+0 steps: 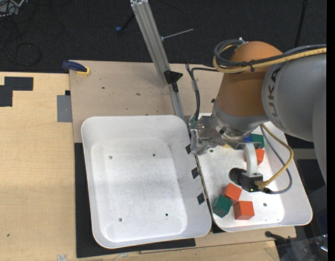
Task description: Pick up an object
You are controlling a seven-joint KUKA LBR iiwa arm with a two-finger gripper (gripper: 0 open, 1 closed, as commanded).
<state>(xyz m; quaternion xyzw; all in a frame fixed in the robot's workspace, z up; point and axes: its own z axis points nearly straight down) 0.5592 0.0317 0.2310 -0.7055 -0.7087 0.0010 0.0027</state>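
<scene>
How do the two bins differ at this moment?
The left bin shows a bare white floor with a few dark specks; the right bin holds orange and green blocks near its front. The arm hangs over the right bin, hiding much of it; the left bin lies in full view. Both are shallow, white and round-cornered.

A pale wooden tabletop (37, 162) runs left; beyond it lies dark floor (75, 26) with cables (10, 4), and an aluminium rail (151, 37) leans far back.
</scene>
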